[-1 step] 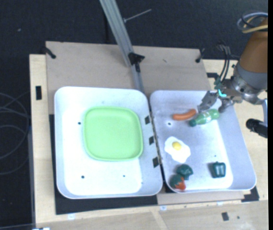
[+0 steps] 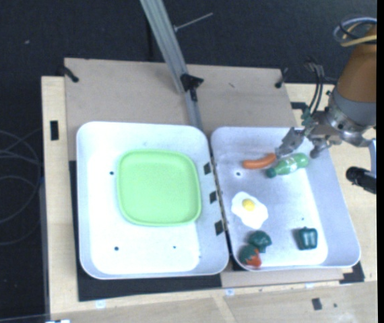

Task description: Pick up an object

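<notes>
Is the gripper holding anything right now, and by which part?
Cannot tell: the gripper hangs right above the green bottle, but no hold on it is visible.

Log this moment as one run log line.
gripper: above right bin's far edge, nothing seen held | nearest: green bottle, orange carrot | left bin: green plate

- A robotics lab is indicated by a bench (image 2: 145,86) bearing two white bins (image 2: 94,180).
- Loose cables (image 2: 10,147) are seen on dark flooring.
</notes>
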Robot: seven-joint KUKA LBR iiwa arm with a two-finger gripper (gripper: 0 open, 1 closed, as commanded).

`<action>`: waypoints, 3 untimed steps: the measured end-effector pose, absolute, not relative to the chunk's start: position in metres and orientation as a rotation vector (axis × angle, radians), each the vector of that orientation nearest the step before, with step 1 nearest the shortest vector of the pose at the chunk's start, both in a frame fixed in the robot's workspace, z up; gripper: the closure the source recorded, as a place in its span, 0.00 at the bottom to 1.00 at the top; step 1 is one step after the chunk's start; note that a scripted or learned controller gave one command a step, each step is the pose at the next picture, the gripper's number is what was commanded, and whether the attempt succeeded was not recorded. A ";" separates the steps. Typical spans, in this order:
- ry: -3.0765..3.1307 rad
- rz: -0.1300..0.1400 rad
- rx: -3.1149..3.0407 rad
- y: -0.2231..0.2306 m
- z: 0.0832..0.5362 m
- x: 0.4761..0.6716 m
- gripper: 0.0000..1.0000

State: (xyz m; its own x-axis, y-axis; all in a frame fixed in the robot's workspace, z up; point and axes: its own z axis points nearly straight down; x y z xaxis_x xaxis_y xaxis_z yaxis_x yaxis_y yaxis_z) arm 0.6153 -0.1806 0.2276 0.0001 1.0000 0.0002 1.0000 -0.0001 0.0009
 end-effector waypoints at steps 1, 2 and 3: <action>2.222 -0.004 2.224 -0.183 0.183 0.608 0.00; 2.222 -0.005 2.225 -0.193 0.127 0.604 0.00; 2.221 -0.003 2.223 -0.193 0.100 0.604 0.00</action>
